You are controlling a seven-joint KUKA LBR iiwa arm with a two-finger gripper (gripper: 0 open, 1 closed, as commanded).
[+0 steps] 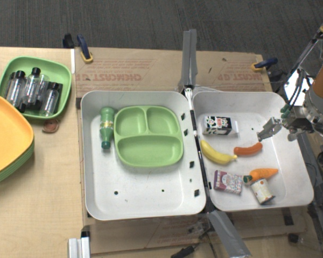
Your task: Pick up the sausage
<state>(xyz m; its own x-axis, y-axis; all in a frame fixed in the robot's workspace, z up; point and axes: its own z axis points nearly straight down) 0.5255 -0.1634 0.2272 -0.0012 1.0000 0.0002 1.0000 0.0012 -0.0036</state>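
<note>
Sausage [248, 150] lies in the right bin [296, 198], just left of and a bit below the claw [282, 129], not touching it. Claw hangs over the bin's right side w/ fingers spread wide apart, nothing between them. Bare white floor sits betw. claw and sausage, so room there is open. Banana [216, 152] lies farther left, its tip almost touching the sausage's left end. Milk carton [218, 125] sits well left of the claw, near the bin's top-left corner. Carrot [263, 173] and can [262, 191] lie below the claw, toward the bin's lower edge; pink box [227, 181] is left of them. Left bin [97, 198], far left, holds a green tray [148, 136] and green bottle [106, 127].
</note>
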